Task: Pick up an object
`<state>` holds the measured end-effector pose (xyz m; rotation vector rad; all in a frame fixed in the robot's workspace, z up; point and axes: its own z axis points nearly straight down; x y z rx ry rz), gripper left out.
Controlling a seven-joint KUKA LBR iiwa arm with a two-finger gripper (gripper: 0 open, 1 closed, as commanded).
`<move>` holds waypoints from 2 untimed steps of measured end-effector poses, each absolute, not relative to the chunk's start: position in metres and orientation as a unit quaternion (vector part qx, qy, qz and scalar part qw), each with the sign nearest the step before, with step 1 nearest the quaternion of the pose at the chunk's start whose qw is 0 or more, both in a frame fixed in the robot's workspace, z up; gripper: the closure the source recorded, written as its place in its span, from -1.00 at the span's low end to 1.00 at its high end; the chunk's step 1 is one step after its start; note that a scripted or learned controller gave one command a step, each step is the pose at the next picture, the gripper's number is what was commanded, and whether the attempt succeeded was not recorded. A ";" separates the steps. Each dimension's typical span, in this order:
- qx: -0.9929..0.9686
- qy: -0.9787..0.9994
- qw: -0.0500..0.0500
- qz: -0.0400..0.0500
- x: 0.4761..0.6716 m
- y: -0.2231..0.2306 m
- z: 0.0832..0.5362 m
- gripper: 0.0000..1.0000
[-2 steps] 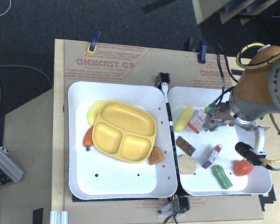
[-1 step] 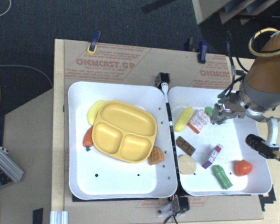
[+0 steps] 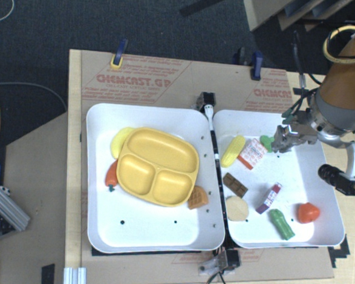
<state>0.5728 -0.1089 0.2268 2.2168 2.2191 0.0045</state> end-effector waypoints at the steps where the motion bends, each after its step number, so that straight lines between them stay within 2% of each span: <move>1: 0.705 0.709 0.000 0.002 0.570 -0.053 0.236 1.00; 2: 0.705 0.710 -0.001 0.001 0.564 0.000 0.242 1.00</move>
